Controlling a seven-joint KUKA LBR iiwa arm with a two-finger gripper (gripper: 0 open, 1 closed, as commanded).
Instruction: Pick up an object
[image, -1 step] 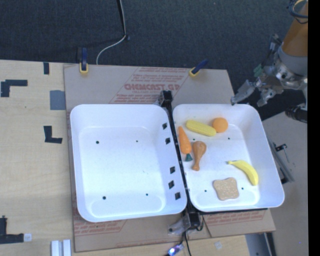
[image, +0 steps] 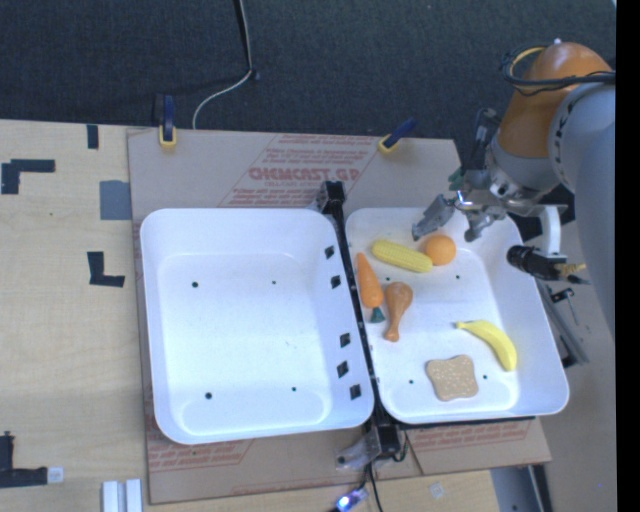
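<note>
My gripper (image: 456, 218) hangs open over the back of the right bin (image: 530, 330), its two fingers spread wide with nothing between them. Just below it lies an orange (image: 438, 249), and next to that a corn cob (image: 401, 257). A carrot (image: 369, 281) lies along the bin's left wall, with a chicken drumstick (image: 396, 308) beside it. Toward the front right of the same bin rest a banana (image: 492, 343) and a slice of bread (image: 453, 377).
The left bin (image: 240, 320) sits beside the right one, a black divider strip (image: 345, 300) between them. Both rest on a cardboard sheet (image: 290, 170) held by clamps at the back. The arm's grey body and orange band (image: 550, 90) loom at the upper right.
</note>
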